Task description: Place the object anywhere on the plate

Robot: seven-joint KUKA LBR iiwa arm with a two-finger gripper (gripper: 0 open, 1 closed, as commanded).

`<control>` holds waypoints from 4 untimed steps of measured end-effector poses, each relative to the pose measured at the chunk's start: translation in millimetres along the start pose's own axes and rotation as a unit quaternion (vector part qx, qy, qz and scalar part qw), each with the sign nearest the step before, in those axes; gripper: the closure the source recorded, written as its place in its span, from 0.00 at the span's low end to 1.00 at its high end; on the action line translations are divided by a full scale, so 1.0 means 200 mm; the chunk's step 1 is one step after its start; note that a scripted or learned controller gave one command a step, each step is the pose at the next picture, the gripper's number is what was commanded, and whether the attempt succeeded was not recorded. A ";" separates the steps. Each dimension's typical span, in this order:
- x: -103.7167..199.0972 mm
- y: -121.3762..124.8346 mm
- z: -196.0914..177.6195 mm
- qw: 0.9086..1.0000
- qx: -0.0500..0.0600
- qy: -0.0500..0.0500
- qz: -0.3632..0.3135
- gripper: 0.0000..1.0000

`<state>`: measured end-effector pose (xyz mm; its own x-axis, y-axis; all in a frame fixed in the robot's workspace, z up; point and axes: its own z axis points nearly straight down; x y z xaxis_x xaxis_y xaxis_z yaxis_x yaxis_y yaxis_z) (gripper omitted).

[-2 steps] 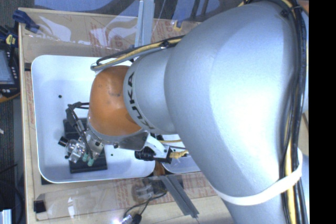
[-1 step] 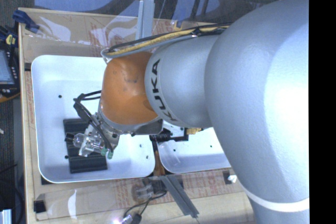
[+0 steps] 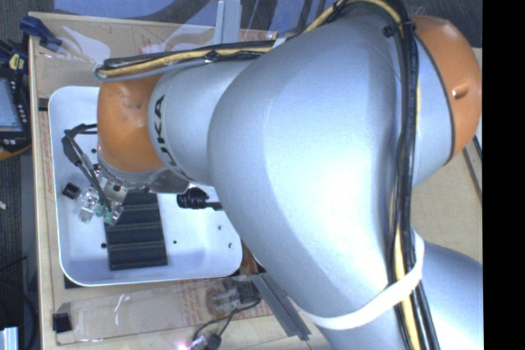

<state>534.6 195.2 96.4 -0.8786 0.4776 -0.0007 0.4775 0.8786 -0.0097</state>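
On the bench, in the left white bin (image 3: 70, 250), we see a dark ribbed block (image 3: 135, 238), likely the object, lying lengthwise up the view just below the gripper (image 3: 102, 197), whose opening we cannot tell.

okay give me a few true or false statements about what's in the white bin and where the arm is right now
1. The arm covers much of the view, reaching in from the right. True.
2. A dark ribbed block lies in the white bin. True.
3. The ribbed block lies outside the bin, on the wooden bench. False: it lies inside the bin, near its lower edge.
4. The arm's orange band is above the bin. True.
5. The cable along the arm is bright red. False: it is yellow and black.
6. The gripper hangs over the carpet, outside the bench. False: it is over the bin, beside the block's upper left corner.
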 end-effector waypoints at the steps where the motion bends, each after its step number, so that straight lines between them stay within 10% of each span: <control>1: 0.13 -0.27 -0.25 0.970 -0.004 0.000 -0.242 1.00; 2: -0.09 0.06 0.02 0.996 0.007 -0.006 -0.091 1.00; 3: 0.07 -0.03 -0.11 0.952 -0.001 -0.001 -0.307 1.00; 4: 0.04 -0.49 -0.05 0.907 -0.004 0.000 -0.422 1.00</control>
<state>480.9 112.8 107.1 -0.9310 -0.3651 0.0042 -0.3651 0.9310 0.0003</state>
